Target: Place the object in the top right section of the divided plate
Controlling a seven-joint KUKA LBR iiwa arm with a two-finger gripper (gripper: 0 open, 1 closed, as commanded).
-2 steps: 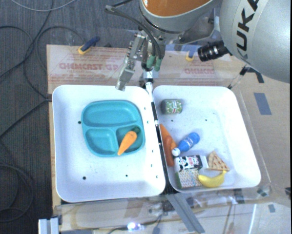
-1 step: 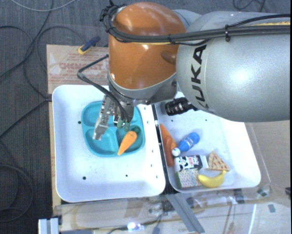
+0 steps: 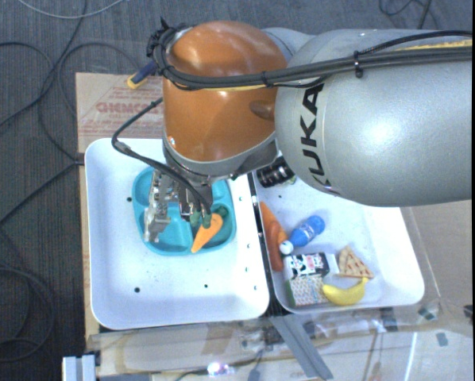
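A blue divided plate (image 3: 143, 194) lies in the left white bin (image 3: 110, 276), partly hidden under the arm's orange band. My gripper (image 3: 175, 221) hangs over the plate, its two fingers spread apart with blue plate showing between them. A toy carrot (image 3: 208, 233), orange with a green top, lies tilted at the plate's lower right. Its green end sits right beside the right finger (image 3: 196, 211), not between the two fingers. The left finger (image 3: 153, 219) stands over the plate's left half. The plate's upper part is covered by the wrist.
The right bin (image 3: 400, 248) holds an orange sausage-like piece (image 3: 272, 227), a blue bottle (image 3: 306, 230), a small milk carton (image 3: 307, 265), a pizza slice (image 3: 353, 263) and a banana (image 3: 343, 293). The large grey arm covers the upper right.
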